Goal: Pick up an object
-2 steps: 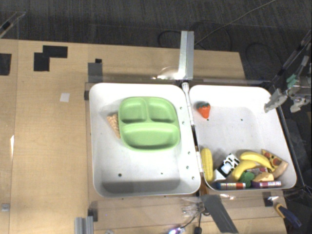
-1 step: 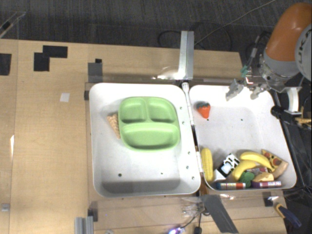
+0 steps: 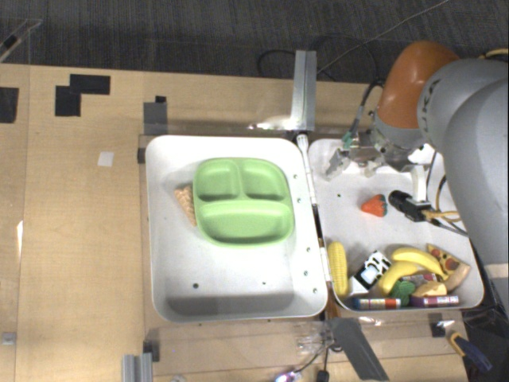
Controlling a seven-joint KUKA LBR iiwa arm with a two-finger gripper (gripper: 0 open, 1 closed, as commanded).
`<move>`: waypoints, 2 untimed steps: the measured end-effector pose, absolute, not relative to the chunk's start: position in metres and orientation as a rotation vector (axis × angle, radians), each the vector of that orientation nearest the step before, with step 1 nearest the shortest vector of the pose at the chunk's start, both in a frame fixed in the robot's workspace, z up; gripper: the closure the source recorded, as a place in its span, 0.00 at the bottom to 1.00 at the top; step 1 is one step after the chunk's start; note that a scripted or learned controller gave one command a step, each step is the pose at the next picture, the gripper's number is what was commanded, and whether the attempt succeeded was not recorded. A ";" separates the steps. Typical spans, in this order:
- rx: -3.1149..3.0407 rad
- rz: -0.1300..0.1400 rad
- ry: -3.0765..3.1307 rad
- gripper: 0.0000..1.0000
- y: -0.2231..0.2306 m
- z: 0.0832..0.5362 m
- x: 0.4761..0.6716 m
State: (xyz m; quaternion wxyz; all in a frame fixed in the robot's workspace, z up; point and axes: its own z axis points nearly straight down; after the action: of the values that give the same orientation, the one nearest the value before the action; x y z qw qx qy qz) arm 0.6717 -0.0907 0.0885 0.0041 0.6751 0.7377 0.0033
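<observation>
Light wooden bench (image 3: 79,237) below a dark carpeted strip at twelve o'clock. We note two shallow white bins side by side. The left bin (image 3: 231,293) holds a green divided plate (image 3: 241,200) in its upper half; a tan textured piece (image 3: 185,204) peeks out from under the plate's nine o'clock edge.

In the right bin (image 3: 350,205) the objects crowd toward five and six o'clock: a corn cob (image 3: 337,267) lying along the left wall, a banana (image 3: 409,265), a pizza slice (image 3: 447,261) at the right wall, a small black-and-white item (image 3: 368,271) beside the banana, and markers (image 3: 409,301) along the bottom edge. A small red, strawberry-like piece (image 3: 374,205) sits alone near the bin's centre.

The arm enters from three o'clock. The gripper (image 3: 342,159) hangs over the right bin's twelve o'clock corner, well apart from the red piece. We cannot tell how its fingers stand; we see nothing between them.
</observation>
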 end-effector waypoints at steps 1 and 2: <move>2.134 0.011 2.291 0.00 -0.125 0.091 0.605; 2.134 0.012 2.291 0.00 -0.124 0.091 0.605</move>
State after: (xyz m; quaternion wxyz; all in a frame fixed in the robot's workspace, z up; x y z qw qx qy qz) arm 0.6051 -0.1244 0.0907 0.0055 0.6817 0.7316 0.0039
